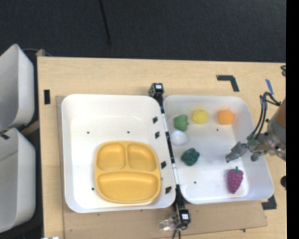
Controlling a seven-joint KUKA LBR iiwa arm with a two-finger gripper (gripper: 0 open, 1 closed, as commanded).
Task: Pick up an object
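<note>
A gripper (237, 153) is poised over the right bin (209, 193), nothing held.

The fingers are seen slightly parted and empty, hung just above the purple grapes (234, 179), which lie near the bin's front right corner. The grapes are judged the likeliest target, being nearest the gripper. Left of the grapes a dark green piece (190, 157) is set; farther back, a white ball (179, 137), a green piece (181, 122), a lemon (200, 116) and an orange (225, 116) are ranged. A yellow tray (127, 172) is kept in the left bin (74, 133).
</note>
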